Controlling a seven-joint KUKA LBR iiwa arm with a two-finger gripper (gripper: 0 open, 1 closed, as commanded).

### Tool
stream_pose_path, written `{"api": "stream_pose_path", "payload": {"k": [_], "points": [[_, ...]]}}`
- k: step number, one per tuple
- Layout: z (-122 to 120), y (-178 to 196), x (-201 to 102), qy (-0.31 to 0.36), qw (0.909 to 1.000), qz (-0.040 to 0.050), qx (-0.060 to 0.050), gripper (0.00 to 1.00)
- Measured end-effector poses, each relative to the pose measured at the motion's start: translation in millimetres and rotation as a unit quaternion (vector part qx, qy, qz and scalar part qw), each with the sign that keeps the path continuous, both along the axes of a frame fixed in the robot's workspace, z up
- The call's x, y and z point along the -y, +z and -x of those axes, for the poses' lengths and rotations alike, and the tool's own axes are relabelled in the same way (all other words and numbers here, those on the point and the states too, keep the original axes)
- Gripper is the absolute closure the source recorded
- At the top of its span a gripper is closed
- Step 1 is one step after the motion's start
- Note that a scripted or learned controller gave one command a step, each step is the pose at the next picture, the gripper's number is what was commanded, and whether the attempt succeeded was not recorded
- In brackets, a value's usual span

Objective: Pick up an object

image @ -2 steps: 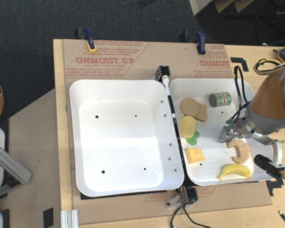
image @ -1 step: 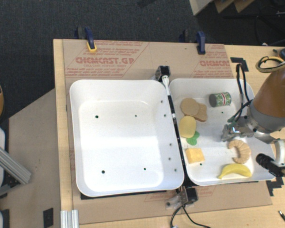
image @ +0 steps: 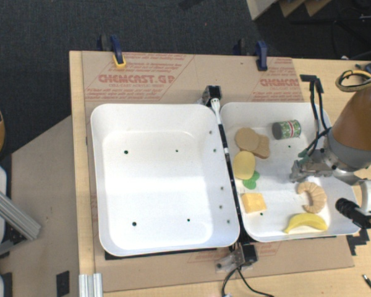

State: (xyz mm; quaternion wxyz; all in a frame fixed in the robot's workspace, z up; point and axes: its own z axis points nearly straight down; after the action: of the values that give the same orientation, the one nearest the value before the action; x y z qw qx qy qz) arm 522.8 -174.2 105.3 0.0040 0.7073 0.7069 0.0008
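Note:
The right bin holds several toy foods: a tan bread slice, a yellow lemon-like piece over a green bit, a yellow cheese block, a banana, a croissant and a small green can. My gripper is down in this bin at its right side, just above the croissant and right of the lemon piece. Nothing shows between its fingers.
The left bin sits beside the right one, with a black divider clamp at the top between them. Blue clamps hold the cardboard-covered bench. Cables run along the right bin's far edge.

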Motion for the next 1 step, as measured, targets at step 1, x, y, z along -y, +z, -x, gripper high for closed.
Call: {"api": "stream_pose_path", "payload": {"k": [1], "points": [[-0.3, 10.0, 0.2, 0.000, 1.0000, 0.0008, 0.001, 1.00]]}}
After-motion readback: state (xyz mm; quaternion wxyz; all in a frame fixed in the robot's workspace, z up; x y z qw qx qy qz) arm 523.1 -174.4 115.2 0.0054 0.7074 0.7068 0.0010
